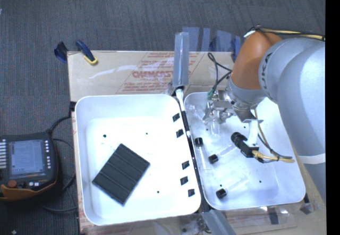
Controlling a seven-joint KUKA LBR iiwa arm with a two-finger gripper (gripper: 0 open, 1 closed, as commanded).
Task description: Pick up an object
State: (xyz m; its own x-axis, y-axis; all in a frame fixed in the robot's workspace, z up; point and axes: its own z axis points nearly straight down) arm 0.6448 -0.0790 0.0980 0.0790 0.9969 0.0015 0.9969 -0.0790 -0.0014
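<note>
A dark grey ribbed rectangular pad (121,173) lies flat and turned at an angle in the left bin (85,122), near its front left. My gripper (214,115) is low over the back left part of the right bin (287,186), far from the pad. The orange wrist band (249,64) and the grey arm rise behind it to the right. Several small black pieces lie on the right bin's floor: one (198,142) just in front of the gripper, another (213,158) further forward, a third (221,193) near the front rim.
A black cylinder (241,145) with a yellow cable (273,158) hangs from the arm over the right bin. Black clips (184,165) line the divider between the bins. A pendant controller (26,162) sits left of the bench, and a blue clamp (85,52) at its back left corner.
</note>
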